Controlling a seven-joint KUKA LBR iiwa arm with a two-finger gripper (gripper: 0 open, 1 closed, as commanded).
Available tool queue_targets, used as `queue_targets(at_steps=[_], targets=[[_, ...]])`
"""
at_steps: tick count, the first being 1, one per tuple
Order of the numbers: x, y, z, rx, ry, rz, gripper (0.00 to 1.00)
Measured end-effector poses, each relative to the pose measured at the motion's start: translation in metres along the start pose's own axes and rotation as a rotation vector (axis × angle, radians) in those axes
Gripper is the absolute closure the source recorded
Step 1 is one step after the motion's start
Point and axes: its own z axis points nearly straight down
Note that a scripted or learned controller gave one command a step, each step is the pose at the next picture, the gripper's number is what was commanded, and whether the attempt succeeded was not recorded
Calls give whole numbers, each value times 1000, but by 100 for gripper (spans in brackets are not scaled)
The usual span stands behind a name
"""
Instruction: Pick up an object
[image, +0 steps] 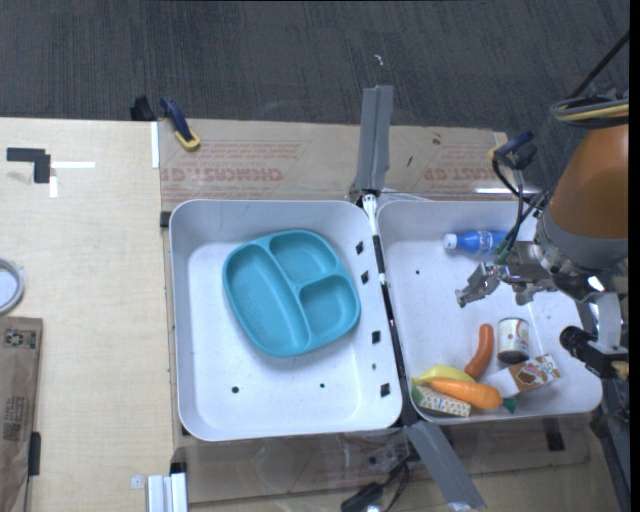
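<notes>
The right bin (420, 300) holds several small items. A blue bottle (473, 240) lies at its back. Near the front are an orange-red sausage (482, 350), a small can (513, 338), a little brown-and-white carton (535, 373), a carrot (468, 393), a yellow banana (438, 377) and a tan wedge (443, 404). My gripper (495, 292) hangs over the middle of this bin, just below the bottle and above the sausage and can. It is open, with only white bin floor showing between its fingers.
The left bin (200, 380) holds a blue divided plate (291, 292). A grey divider post (375, 140) stands behind the seam between the bins. The arm's orange band (600, 180) looms over the right bin's far right side.
</notes>
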Motion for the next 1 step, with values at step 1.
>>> queue_targets(at_steps=[1], targets=[[-19, 70, 91, -2, -1, -2, 0]])
